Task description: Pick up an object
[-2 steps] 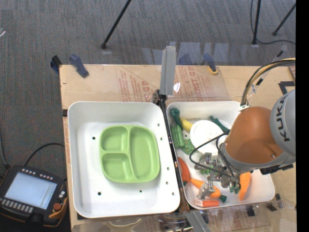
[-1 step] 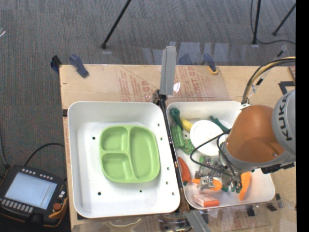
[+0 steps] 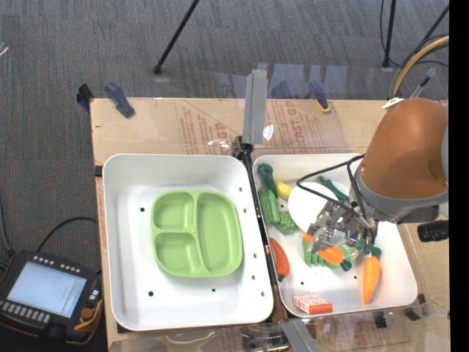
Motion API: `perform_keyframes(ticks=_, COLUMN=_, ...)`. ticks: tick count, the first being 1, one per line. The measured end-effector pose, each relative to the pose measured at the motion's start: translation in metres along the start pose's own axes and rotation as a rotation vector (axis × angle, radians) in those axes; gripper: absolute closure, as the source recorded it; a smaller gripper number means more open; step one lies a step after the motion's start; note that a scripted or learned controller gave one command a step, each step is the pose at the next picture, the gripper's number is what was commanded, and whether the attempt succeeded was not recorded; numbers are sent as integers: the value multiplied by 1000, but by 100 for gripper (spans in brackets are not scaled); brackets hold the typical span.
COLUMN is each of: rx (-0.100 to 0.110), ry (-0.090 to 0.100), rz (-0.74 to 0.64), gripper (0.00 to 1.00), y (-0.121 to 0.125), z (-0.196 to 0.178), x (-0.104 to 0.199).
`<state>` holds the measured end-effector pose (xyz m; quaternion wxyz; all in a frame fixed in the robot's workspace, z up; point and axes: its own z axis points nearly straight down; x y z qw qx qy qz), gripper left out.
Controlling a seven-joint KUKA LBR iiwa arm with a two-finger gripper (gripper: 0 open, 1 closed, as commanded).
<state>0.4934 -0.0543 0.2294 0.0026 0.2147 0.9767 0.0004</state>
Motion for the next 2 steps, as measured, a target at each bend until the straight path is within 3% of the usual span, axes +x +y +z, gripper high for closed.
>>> perform_keyframes(ticks=1, rx=4, ry=10, rz=105, gripper=100, y=48, z=44, x=33)
perform_keyframes(ticks=2, rx=0, ry=1, rz=68, gripper=100, y=58, z=-20, x=-13)
